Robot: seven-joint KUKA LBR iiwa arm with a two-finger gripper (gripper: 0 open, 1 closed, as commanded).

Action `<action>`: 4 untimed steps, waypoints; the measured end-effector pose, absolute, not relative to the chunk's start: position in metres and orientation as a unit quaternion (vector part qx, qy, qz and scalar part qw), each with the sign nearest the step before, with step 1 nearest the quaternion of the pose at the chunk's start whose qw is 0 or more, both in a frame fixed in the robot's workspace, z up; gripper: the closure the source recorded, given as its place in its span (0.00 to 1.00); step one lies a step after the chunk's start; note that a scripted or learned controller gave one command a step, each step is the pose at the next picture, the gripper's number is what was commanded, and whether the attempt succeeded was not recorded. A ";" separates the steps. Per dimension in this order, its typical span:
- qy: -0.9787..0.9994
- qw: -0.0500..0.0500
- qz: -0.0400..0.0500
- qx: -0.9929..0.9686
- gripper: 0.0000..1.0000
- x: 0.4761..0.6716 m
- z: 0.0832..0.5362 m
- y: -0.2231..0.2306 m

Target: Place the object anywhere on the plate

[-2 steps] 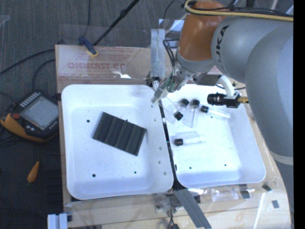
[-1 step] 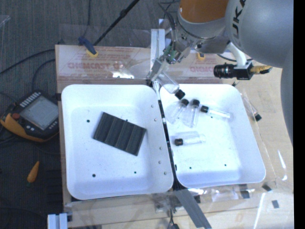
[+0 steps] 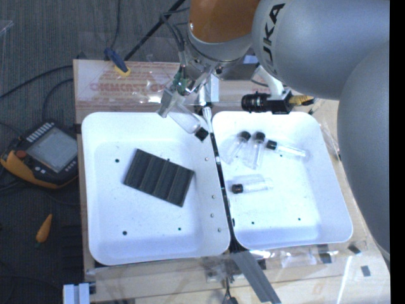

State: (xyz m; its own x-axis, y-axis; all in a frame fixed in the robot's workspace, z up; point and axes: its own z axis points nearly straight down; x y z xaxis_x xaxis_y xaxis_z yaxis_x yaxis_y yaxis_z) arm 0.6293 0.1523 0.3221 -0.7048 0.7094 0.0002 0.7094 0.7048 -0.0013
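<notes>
A dark grey ribbed plate (image 3: 158, 177) lies flat in the left bin (image 3: 107, 233), slightly left of its middle. My gripper (image 3: 186, 110) hangs over the back right corner of that bin, above and to the right of the plate. Between its fingers sits a clear vial (image 3: 188, 121) with a black cap, tilted with the cap end pointing down and to the right, close to the wall between the two bins. The gripper is shut on this vial, which is held off the bin floor.
The right bin (image 3: 316, 220) holds several more clear vials with black caps: a cluster (image 3: 253, 144) near its back left and one (image 3: 248, 186) lower down. A handheld pendant (image 3: 44, 154) lies off the bench at the left. The arm's bulk fills the upper right.
</notes>
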 end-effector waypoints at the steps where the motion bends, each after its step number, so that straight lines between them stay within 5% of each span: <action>1: -0.989 -0.001 -0.001 -0.146 1.00 0.638 0.361 0.211; 2: -0.997 0.000 0.000 -0.080 1.00 0.538 0.365 0.230; 3: -1.000 -0.002 0.000 0.022 1.00 0.593 0.434 0.233; 4: -0.982 -0.001 0.000 -0.189 1.00 0.644 0.433 0.232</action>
